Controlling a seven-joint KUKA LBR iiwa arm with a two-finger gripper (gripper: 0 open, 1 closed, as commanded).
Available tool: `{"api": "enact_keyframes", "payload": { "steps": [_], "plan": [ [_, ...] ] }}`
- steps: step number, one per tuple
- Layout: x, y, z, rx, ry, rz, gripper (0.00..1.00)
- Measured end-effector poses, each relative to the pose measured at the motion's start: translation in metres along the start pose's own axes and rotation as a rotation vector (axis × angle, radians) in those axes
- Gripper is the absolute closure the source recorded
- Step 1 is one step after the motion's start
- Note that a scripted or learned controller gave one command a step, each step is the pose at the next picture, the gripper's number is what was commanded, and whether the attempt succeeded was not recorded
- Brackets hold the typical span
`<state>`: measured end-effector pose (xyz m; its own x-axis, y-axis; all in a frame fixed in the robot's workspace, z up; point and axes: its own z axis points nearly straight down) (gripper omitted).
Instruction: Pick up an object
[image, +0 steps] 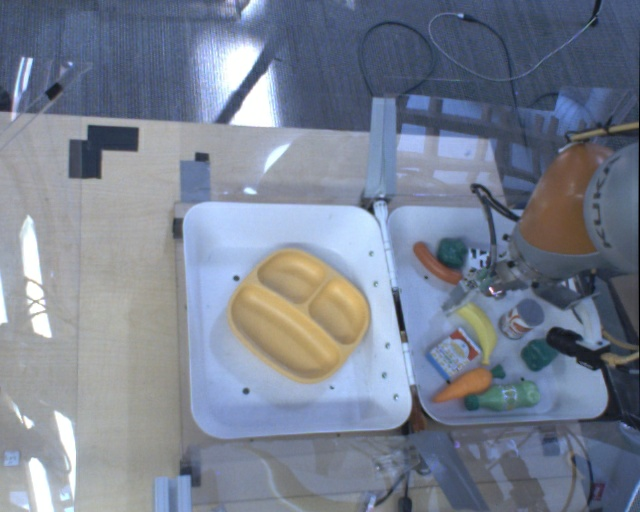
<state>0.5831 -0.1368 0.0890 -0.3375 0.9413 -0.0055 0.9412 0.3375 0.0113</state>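
White plastic forms both shallow bins, which are set side by side on the pale wooden bench (110, 330). The left bin (215, 400) is occupied by a yellow divided plate (298, 313), which is seen lying flat near its middle, with three compartments visible.

The right bin (590, 405) is seen to carry the small objects. An orange-red sausage-shaped piece (436, 263) is noted near the bin's far left, with a dark green item (454, 249) touching or just beside its upper end. A yellow banana (480, 328) lies near the centre, and a small blue-and-white carton (453, 354) is placed just beside it on the near side. An orange carrot (464, 385) is observed along the near edge, its tip close to a green bottle (505, 397) lying on its side. A small round can (515, 322) stands right of the banana, and a second dark green piece (539, 354) is found beyond it.

The grey arm with its orange band (555, 205) is seen reaching in from the right, over the right bin. The tool (478, 283) is positioned low above the bin, between the sausage-shaped piece and the banana, just beyond the banana's upper end. Its fingers appear slightly parted, but whether they are released or clenched cannot be told. No object is seen between them.
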Motion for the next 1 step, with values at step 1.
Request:
{"api": "enact_keyframes", "payload": {
  "steps": [1],
  "plan": [
    [0.0443,-0.0330,-0.0860,0.005,0.002,0.178,0.00]
  ]
}}
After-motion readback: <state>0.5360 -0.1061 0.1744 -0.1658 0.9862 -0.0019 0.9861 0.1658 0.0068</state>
